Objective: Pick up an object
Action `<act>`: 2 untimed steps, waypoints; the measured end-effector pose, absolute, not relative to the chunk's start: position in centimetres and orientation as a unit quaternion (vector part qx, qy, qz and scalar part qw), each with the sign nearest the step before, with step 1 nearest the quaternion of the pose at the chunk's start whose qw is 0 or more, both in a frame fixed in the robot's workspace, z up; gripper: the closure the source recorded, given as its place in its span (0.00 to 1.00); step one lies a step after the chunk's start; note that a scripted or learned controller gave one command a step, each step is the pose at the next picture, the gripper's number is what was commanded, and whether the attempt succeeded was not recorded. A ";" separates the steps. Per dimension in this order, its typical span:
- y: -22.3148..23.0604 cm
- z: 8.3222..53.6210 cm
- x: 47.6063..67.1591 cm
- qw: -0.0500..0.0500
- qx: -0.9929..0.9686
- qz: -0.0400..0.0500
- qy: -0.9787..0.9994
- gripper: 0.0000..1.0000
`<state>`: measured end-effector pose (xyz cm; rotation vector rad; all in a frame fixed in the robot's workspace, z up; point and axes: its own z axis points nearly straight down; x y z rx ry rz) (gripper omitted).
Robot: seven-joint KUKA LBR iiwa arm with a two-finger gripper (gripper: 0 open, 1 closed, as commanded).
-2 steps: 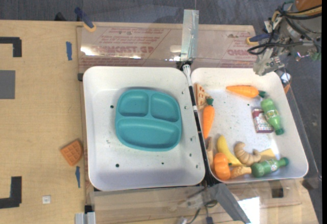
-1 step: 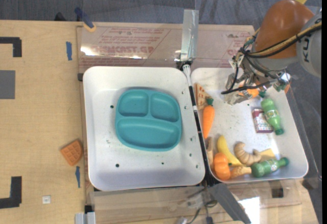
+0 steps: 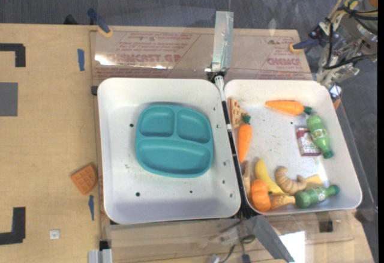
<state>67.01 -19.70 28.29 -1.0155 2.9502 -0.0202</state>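
Brown particle-board counter runs under both bins, with a few strips of black and blue tape on its left part and a clear plastic sheet lying behind the bins. Near the counter's front left lies one small orange waffle-shaped toy, just outside the left bin.

That left bin carries a single teal divided plate with three compartments, sitting flat near the bin's middle. An upright metal divider post stands behind the seam where the two bins meet.

In the right bin the toy food is gathered along the left wall and the front. Two carrots: one lies lengthwise beside the left wall, the other lies crosswise near the back. Two green bottles: one at the right side with a small dark-red packet just beside it, the other lying at the front right corner. One yellow banana rests near the front, touching one small orange pumpkin. One tan croissant-like piece lies between the banana and the front bottle. A small pale item sits against the left wall at the back; what it is I cannot tell.

At the far upper right, outside the bins, the arm's end effector hangs among cables, well apart from every object; whether its fingers are spread or closed cannot be told, and nothing is seen between them.
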 end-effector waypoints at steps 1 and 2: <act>-18.6 13.9 66.5 -0.002 -0.330 0.004 0.944 1.00; -19.6 9.0 61.2 0.006 -0.356 -0.002 0.934 1.00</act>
